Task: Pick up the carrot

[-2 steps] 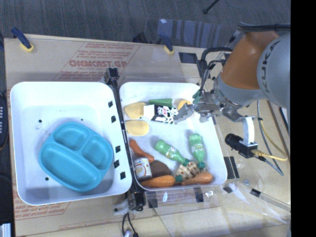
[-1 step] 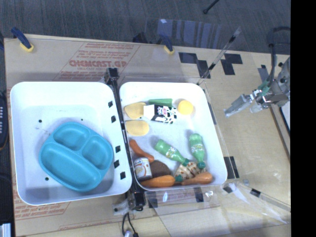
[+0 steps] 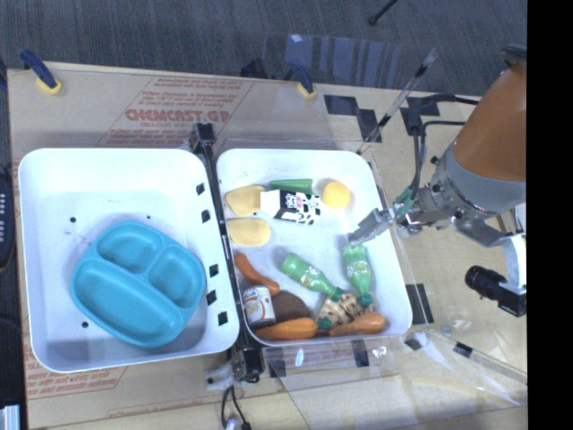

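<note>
Whether the claw [image 3: 365, 229] is released or clenched cannot be told; it is seen low over the right bin [image 3: 385, 267], near the right wall, with nothing seen held in it.

The carrot [image 3: 288, 330] is laid flat along the bin's front wall, well apart from the claw. A second long orange piece [image 3: 365, 323] is laid in line with it toward the front right corner. Little room is left at that edge: a small can [image 3: 258, 305] and a brown lump [image 3: 288, 305] are pressed in just behind the carrot, and a pale speckled item [image 3: 338, 308] is set between the two orange pieces.

Two green bottles [image 3: 309, 276] [image 3: 356, 267] are laid in the middle of the bin, the right one just below the claw. A red-orange stick [image 3: 255, 271] is laid by the left wall. Two yellow pieces [image 3: 243, 200] [image 3: 249, 232], a black-and-white carton [image 3: 295, 202] and a yellow ball [image 3: 336, 193] are gathered at the back. Bare floor is left in the middle, around the claw.

A blue divided plate [image 3: 139, 280] is held in the left bin [image 3: 45, 177].

The arm [image 3: 488, 150] is reached in from the right, with the wrist angled down and leftward over the bin wall.
</note>
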You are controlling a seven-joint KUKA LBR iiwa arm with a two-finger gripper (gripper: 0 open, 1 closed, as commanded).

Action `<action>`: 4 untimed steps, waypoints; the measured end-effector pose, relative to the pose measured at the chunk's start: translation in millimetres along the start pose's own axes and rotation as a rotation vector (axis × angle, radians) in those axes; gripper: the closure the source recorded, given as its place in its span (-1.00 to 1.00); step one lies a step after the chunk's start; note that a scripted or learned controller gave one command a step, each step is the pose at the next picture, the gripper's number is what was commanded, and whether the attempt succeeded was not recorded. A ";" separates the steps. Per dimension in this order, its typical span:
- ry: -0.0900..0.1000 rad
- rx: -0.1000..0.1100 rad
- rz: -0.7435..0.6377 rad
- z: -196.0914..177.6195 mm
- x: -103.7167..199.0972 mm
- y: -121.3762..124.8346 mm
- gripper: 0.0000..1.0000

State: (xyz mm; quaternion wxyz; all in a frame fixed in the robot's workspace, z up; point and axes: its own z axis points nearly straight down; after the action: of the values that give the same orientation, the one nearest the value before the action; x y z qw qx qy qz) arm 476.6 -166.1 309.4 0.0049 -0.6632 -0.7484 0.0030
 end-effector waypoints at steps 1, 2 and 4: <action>-0.004 -0.013 0.094 206.1 37.9 9.0 -1.00; -0.018 -0.016 -0.004 189.6 59.5 10.8 -1.00; -0.002 -0.012 -0.394 214.1 23.3 7.9 -1.00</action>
State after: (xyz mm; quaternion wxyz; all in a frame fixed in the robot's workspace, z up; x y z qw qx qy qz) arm 479.2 -141.5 95.3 0.0007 -0.5041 -0.8636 -0.0015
